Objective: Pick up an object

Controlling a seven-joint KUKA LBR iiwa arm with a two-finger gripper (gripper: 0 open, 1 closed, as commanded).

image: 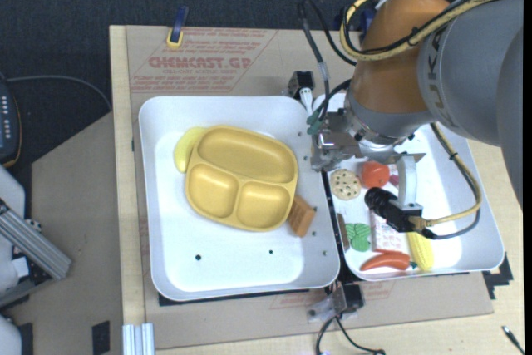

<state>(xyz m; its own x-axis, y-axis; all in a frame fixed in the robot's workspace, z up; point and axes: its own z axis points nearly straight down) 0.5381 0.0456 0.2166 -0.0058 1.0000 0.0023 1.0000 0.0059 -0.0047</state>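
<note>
Several small toy foods crowd the right bin point(482, 249), and any could be the object to pick: nearest the camera, a red pepper point(384, 262) and corn cob point(421, 249), then a green piece point(359, 235), then a cookie point(344, 184) and tomato point(375, 174) beyond. Above these, farther back, hangs the gripper point(366, 147); I cannot tell its jaw state, as the wrist seems to hide it. Nothing looks lifted, so the pick remains undone.

A yellow divided tray point(239, 177) fills the middle of the left bin point(166, 262). The arm point(416, 71) hangs over the right bin point(486, 249), where a cracker point(344, 184), corn point(421, 250) and other toy foods lie along its left edge.
</note>
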